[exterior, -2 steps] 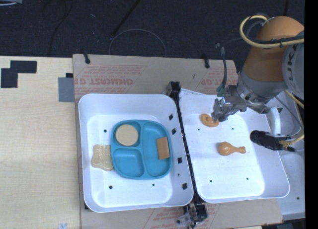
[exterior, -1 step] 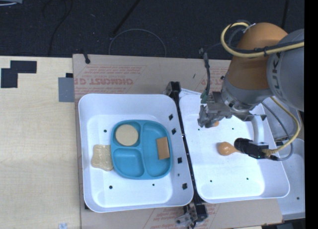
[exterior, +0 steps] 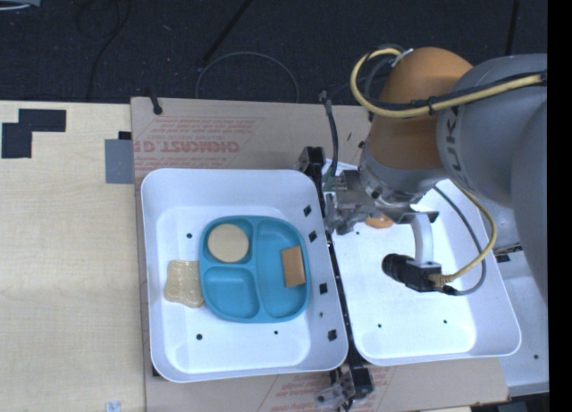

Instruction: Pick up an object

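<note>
An orange object (exterior: 381, 220) peeks out under the arm's wrist at the right bin's (exterior: 447, 330) far left, where the gripper (exterior: 353, 214) sits low; whether it is gripped cannot be told, so the pickup looks unfinished.

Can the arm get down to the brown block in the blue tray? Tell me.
Probably yes: the brown block lies uncovered in the blue tray, nothing over it, and the gripper sits just across the bin wall.
</note>
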Robot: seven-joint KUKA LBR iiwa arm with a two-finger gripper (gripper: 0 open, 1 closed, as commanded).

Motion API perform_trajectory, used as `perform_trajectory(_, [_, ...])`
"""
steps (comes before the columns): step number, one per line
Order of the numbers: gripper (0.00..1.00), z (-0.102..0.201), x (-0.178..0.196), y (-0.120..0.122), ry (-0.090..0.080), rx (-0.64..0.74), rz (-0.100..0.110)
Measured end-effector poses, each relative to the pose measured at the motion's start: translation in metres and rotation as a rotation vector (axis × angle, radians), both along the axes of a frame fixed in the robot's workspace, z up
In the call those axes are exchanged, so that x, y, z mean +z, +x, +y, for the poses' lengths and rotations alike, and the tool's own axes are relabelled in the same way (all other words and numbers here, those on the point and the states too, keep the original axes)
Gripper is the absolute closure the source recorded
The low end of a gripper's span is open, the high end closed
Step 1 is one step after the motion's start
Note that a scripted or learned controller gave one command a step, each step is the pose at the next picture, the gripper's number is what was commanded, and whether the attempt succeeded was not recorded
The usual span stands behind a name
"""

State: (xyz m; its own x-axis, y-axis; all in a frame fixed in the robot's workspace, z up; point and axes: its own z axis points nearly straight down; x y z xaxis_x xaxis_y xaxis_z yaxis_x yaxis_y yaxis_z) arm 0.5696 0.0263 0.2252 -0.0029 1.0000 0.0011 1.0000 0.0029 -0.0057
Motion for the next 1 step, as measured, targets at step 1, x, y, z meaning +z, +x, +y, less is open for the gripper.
perform_trajectory(1, [1.00, 0.0629, -0.0015, -0.0040, 0.001, 0.002, -0.001])
